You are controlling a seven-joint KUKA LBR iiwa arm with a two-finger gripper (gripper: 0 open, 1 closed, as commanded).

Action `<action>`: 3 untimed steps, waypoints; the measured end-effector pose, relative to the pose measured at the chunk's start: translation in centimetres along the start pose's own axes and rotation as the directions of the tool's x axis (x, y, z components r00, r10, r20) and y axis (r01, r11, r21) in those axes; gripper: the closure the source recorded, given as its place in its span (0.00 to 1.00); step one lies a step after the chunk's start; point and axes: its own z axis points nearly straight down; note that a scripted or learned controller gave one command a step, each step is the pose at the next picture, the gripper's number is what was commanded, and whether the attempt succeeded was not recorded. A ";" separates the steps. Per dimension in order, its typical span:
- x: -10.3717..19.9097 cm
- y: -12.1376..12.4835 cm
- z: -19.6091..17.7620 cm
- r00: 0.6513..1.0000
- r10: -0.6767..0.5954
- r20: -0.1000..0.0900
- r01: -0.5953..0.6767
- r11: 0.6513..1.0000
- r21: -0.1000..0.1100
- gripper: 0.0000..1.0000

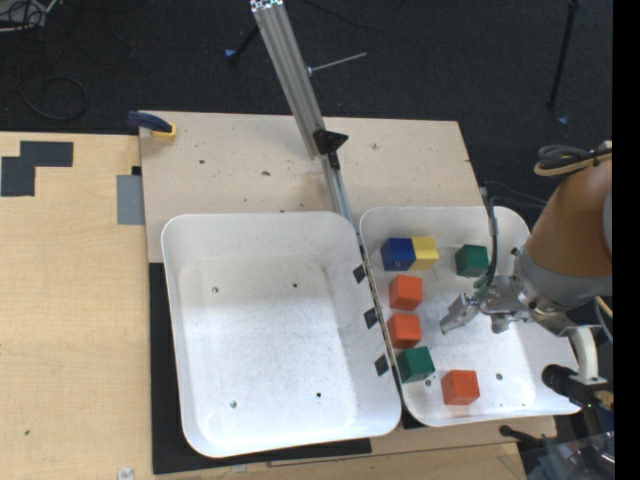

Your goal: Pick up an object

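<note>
Claw (462,315) low over right bin (520,393), nothing seen between prongs; open or closed, cannot tell; pick not yet made; orange cubes (405,292) just left of claw, green cube (471,260) behind it, orange cube (460,387) nearer camera; left bin (200,268) further left on desk (70,268); dark floor beyond.

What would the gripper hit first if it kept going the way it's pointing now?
The gripper points left across the right bin, so probably the lower orange block by the divider; its height above the floor is unclear, so it might pass over.
</note>
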 end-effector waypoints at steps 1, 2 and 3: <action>-0.1 -0.3 4.4 1.000 0.000 0.000 0.000 1.000 -0.001 0.00; -0.1 -0.2 6.2 1.000 0.002 0.001 -0.002 1.000 -0.007 0.00; -0.2 -0.3 5.2 1.000 0.010 -0.001 -0.010 1.000 -0.005 1.00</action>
